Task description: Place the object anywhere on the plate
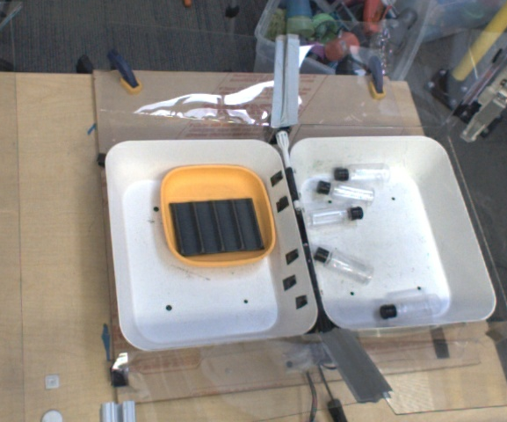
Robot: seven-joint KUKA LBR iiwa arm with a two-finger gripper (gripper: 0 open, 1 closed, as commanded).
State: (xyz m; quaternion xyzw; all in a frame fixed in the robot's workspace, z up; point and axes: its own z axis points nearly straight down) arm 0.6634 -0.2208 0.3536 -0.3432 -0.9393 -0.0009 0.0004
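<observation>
Left bin (143,310): over on your left, white and shallow, and it's carrying the plate.
Plate (176,185): orange with rounded corners, sitting toward the far side of the left bin.
Black block (216,227): a dark ribbed slab lying flat on the plate, covering most of its floor.
Right bin (442,236): look here for your task's things, five clear vials with black caps, all lying on their sides.
Far vials: one (363,174) by the far wall, another (348,191) just nearer and to its left, close together.
Middle vial (334,216): its cap points right, and it lies near the bins' shared edge.
Fourth vial (348,265): slanted, with its cap toward the far left.
Near vial (409,309): right up against the near wall, well apart from the rest.
Vials and plate: none is on the plate.
Pincer: you can't tell its state from this shot.
</observation>
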